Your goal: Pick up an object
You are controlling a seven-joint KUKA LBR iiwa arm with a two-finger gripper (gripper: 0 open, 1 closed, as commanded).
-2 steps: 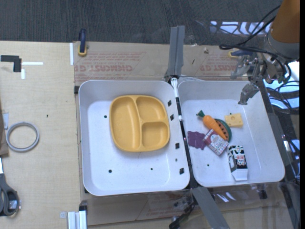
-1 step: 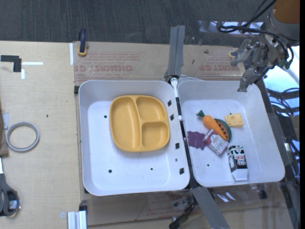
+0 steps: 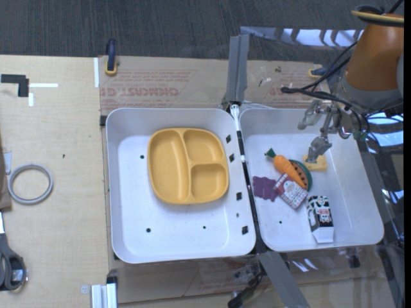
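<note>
The right bin [image 3: 359,191] holds a small pile of toys: an orange carrot [image 3: 282,163] with a green top, a green-rimmed slice [image 3: 302,174] beside it, a purple piece [image 3: 264,188], a red and white packet [image 3: 293,194] and a black and white carton [image 3: 320,217]. A small yellow piece [image 3: 319,165] lies at the pile's right end. My gripper [image 3: 317,150] hangs just above that yellow piece, a little right of the carrot. I see nothing held in it.
A yellow divided plate [image 3: 188,165] lies in the left bin [image 3: 128,223]. On the bench to the left are a grey tape ring [image 3: 29,183] and scissors [image 3: 10,272]. A metal divider [image 3: 236,76] rises between the bins at the back.
</note>
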